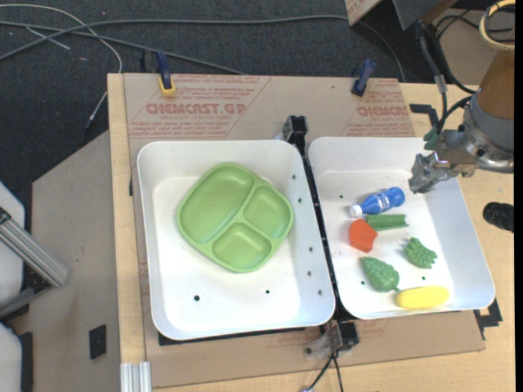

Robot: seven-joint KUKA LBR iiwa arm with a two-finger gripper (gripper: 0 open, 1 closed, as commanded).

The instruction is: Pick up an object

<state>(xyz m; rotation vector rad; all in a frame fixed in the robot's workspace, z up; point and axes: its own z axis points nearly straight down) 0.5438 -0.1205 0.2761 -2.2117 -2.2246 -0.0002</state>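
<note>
Two white bins sit side by side on the tabletop. The left bin [163, 300] holds a green divided plate [235, 216]. The right bin [474, 251] holds a blue bottle [378, 202], an orange block [362, 235], green toy vegetables [380, 273] and a yellow piece [422, 297]. The gripper [425, 174] hovers at the bin's upper right, holding nothing; its fingers' spread I cannot tell.

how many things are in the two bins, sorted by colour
green: 4 (divided plate in the left bin; stick, leafy piece and lumpy piece in the right bin)
blue: 1 (bottle)
orange-red: 1 (block)
yellow: 1 (long piece)
total: 7
</note>
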